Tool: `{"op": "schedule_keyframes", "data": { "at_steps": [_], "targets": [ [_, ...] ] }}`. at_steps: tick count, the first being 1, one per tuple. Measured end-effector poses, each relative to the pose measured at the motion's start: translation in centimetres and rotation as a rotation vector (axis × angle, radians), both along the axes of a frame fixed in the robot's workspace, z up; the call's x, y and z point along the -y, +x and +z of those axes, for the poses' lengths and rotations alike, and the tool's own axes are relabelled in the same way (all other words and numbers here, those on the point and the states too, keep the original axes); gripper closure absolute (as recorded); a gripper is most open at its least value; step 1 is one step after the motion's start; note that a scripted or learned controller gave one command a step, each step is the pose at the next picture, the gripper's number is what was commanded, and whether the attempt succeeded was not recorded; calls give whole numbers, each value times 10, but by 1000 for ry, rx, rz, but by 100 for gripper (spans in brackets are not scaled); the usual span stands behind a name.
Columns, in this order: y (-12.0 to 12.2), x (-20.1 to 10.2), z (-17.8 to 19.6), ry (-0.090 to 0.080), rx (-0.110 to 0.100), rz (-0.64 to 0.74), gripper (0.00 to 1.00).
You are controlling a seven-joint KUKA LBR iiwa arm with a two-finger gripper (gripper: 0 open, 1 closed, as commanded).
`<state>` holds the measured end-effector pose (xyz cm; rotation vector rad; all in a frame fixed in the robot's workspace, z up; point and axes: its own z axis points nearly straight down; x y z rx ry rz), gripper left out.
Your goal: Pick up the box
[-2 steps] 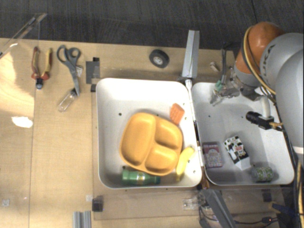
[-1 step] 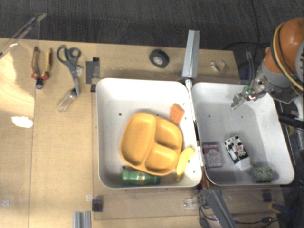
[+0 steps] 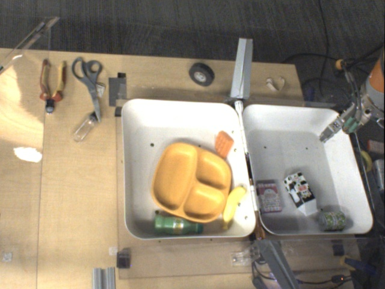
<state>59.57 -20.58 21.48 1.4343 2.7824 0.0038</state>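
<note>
A small box (image 3: 299, 191) with a black and white print lies in the right bin (image 3: 283, 128), towards its front right. A flat reddish packet (image 3: 269, 197) lies to its left, against the bin's left wall. My gripper (image 3: 335, 127) hangs over the right bin's back right part, up and to the right of the box and well apart from it. The grey arm with its orange band (image 3: 377, 77) comes in from the right edge. Nothing shows in the gripper.
A green can (image 3: 331, 219) lies in the right bin's front right corner. The left bin (image 3: 138, 161) holds a yellow divided plate (image 3: 192, 181), an orange piece (image 3: 224, 143), a banana (image 3: 233, 203) and a green bottle (image 3: 177, 224). Scissors (image 3: 90, 80), pliers (image 3: 51, 82) and tape (image 3: 201, 73) lie on the bench.
</note>
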Motion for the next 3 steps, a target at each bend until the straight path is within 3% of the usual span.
{"op": "schedule_keyframes", "data": {
  "at_steps": [1, 2, 3],
  "targets": [
    [13, -33, -17, -1, -3, 323, 100],
    [33, -105, -29, -2, -2, 545, 100],
    [25, -23, 35, -4, -1, 425, 100]
  ]
}}
